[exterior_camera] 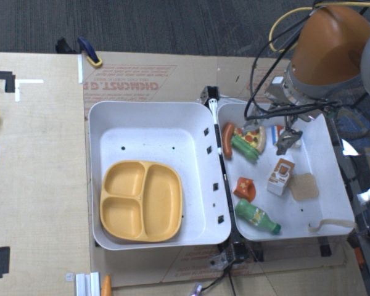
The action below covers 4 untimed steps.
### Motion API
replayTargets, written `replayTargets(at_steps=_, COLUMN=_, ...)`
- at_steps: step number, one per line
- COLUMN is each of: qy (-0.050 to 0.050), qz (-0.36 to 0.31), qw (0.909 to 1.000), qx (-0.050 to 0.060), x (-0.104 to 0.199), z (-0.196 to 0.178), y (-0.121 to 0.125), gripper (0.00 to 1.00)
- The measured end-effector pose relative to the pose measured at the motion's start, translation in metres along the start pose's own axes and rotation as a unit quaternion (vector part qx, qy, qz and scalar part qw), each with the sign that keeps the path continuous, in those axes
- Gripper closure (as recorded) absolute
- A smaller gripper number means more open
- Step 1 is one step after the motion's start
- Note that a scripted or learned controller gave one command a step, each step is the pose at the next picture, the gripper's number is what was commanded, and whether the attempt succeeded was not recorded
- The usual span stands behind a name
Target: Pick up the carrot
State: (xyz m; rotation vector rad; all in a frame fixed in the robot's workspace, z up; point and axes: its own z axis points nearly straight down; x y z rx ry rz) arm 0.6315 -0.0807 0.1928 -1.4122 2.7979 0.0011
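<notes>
Lying by the right bin's [333,165] left wall, the carrot [227,140] is slim, orange-red, upright in view; gripper [288,142] hovers apart, slightly parted, empty.

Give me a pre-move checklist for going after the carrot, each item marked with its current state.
1. Carrot located: ok, the orange-red stick lies at the left side of the right bin.
2. Pincer above carrot: not ok, it hangs further right, near the carton.
3. Carrot clear of neighbours: not ok, a green vegetable lies close beside it.
4. Gap between carrot and bin wall: cannot tell.
</notes>
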Motion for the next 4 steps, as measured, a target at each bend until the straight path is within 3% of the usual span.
replayTargets(at_steps=1, qy=-0.001, qz=0.000, qw=1.0000, qx=0.001, x=0.015, z=0.093, y=-0.025, gripper=0.00)
replayTargets(at_steps=2, qy=0.000, qz=-0.047, qw=0.9989, qx=0.000, x=-0.025, z=0.000, y=0.061, gripper=0.00)
replayTargets(at_steps=3, qy=0.001, qz=-0.049, qw=0.9988, qx=-0.002, x=-0.071, z=0.001, y=0.142, gripper=0.00)
replayTargets(at_steps=4, qy=0.001, qz=-0.054, qw=0.9985, qx=-0.002, x=-0.115, z=0.101, y=0.213, gripper=0.00)
